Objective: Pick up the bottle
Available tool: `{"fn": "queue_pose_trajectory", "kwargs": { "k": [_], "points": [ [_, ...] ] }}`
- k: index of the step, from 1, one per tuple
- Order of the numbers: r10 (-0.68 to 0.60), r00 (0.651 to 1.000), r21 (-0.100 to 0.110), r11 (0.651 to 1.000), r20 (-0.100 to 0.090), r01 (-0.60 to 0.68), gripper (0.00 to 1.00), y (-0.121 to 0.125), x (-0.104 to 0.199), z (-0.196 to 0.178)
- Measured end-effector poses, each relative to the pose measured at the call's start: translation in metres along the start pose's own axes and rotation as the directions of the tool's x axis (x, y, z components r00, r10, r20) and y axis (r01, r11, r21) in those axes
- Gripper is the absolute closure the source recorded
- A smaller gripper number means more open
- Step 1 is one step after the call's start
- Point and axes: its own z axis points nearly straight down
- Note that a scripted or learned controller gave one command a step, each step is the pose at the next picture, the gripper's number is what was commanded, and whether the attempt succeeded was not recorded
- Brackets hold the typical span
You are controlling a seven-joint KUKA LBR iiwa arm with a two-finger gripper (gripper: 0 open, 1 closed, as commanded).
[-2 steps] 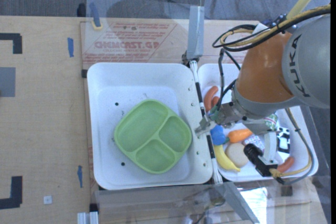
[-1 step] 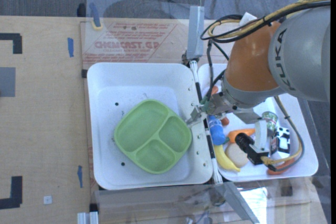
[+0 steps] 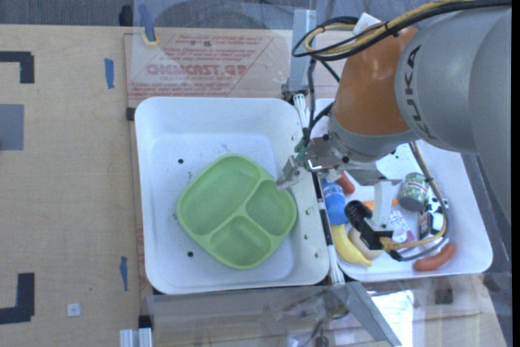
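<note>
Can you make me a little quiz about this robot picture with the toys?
1. True or false: the green plate lies in the left bin.
2. Which lies in the right bin? A) banana B) spoon C) book
3. What colour is the band on the arm?

Key: 1 true; 2 A; 3 orange.

Arm blocks the right bin

We lose much of the right bin (image 3: 479, 252) under the arm (image 3: 422, 85) — bottle (image 3: 333, 201) half covered.
</note>
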Motion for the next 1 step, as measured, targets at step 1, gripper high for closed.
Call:
{"fn": "queue_pose_trajectory", "kwargs": {
  "k": [1],
  "points": [
    [-0.028,1.0,0.004,1.0,-0.002,0.028,0.0,-0.0662,-0.0481,0.0003]
  ]
}}
